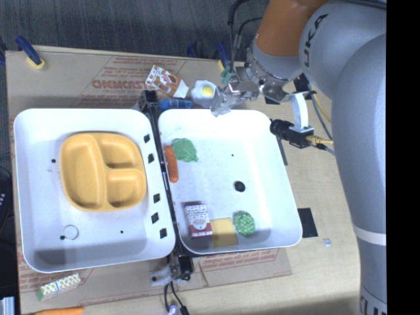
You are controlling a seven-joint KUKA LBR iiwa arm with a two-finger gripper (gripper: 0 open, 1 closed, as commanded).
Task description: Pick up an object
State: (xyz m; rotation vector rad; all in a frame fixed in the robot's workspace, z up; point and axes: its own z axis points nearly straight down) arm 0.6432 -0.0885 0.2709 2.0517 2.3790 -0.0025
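Along the near wall of the right-hand shallow white bin [279, 176], a red-labelled box [197, 219], a yellow block [224, 231] and a green textured ball [244, 223] are located. Further in, an orange carrot-shaped piece [172, 163] and a green leafy piece [184, 149] are placed by its left wall. The two-finger gripper [223, 104] is positioned over its far rim; whether anything is gripped cannot be determined.

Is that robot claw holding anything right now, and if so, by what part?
Nothing shows between the fingers of the gripper; it hangs at the far rim of the right bin, apart from the toys inside.
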